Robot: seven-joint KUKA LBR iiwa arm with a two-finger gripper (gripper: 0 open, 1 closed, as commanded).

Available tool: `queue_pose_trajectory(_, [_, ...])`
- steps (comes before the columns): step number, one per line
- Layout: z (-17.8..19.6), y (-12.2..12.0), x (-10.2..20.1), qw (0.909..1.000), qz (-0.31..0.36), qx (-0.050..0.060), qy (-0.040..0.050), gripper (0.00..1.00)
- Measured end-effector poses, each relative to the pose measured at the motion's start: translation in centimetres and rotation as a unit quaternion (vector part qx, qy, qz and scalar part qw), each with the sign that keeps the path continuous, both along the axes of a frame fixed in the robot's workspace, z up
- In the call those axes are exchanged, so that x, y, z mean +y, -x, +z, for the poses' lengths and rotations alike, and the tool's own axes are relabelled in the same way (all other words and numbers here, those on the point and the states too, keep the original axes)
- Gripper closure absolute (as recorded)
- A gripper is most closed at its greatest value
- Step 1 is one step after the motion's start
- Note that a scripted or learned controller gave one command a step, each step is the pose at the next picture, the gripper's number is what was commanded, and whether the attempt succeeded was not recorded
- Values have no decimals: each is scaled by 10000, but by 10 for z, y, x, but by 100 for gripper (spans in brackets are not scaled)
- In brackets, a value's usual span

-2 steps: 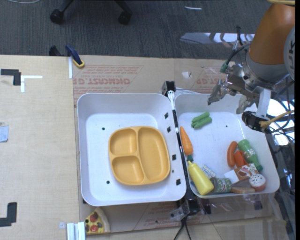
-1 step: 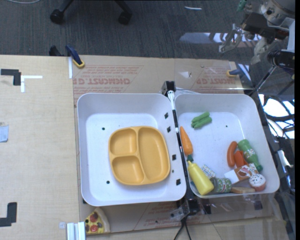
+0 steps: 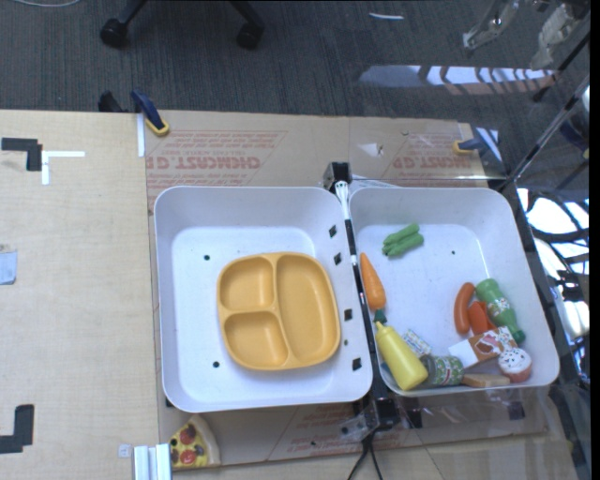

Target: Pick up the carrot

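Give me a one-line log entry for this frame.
carrot: right bin, at left wall, untouched | yellow plate: left bin

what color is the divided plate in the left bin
The divided plate is yellow-orange all over, with no pattern; the camera view shows it plainly.

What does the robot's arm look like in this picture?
Little can be told. The arm appears at the top right corner as pale grey, rounded parts, blurred. A thin, lighter piece sticks out to its left. Cables and markings cannot be made out.
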State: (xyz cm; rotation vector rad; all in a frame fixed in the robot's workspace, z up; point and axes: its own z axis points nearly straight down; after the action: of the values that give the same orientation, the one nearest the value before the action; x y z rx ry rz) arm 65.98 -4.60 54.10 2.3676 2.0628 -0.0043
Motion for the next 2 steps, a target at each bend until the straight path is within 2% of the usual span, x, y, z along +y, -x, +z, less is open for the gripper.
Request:
queue_pose_trajectory(1, [6, -2, 1, 10000, 15, 13, 12, 100])
queue_pose_trajectory(2, [6, -2, 1, 10000, 14, 16, 11, 0])
